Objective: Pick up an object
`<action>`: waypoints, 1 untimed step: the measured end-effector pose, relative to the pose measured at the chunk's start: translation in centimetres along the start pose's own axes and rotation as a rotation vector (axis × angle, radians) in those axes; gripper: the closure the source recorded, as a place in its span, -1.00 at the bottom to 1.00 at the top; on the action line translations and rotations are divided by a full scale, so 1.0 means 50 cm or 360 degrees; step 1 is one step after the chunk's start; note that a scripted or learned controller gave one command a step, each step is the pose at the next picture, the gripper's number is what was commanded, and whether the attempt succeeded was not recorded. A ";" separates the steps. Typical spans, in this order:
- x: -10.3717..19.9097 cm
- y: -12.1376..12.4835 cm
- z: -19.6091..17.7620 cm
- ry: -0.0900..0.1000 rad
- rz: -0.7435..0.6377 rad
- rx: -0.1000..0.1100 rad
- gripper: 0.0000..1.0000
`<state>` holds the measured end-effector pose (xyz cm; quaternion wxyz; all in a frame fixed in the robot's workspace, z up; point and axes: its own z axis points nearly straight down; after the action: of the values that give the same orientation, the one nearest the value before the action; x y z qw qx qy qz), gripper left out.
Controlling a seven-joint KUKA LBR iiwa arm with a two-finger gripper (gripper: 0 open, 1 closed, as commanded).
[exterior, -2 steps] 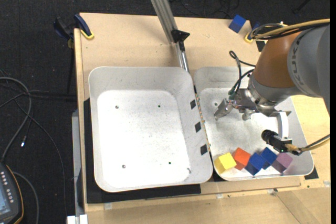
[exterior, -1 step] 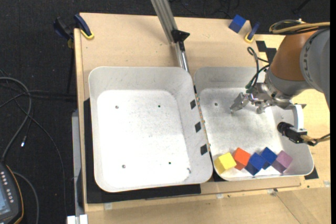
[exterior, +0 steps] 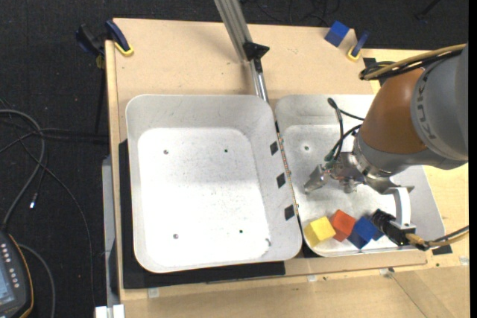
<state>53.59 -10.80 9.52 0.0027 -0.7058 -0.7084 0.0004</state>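
Observation:
Three small blocks lie together at the front of the right bin point(exterior: 302, 115): a yellow block point(exterior: 320, 230), an orange block point(exterior: 343, 223) and a blue block point(exterior: 365, 231). My gripper point(exterior: 322, 176) hangs low over the middle of the right bin, behind and slightly left of the blocks and apart from them. I see nothing held in it. The grey arm with its orange band point(exterior: 399, 119) covers the bin's right side.
The left bin point(exterior: 138, 123) sits beside the right one. A slanted metal pole point(exterior: 227, 0) ends at the gap between the bins' far edges. Another blue block point(exterior: 337, 32) and a clamp point(exterior: 356, 47) rest on the bench's far right; a second clamp point(exterior: 119, 41) is at far left.

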 end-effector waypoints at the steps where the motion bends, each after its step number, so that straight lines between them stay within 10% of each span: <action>1: -0.086 -0.095 -0.199 -0.0011 0.0014 -0.0017 -1.00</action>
<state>48.93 -15.13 19.48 -0.0034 -0.7089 -0.7053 -0.0008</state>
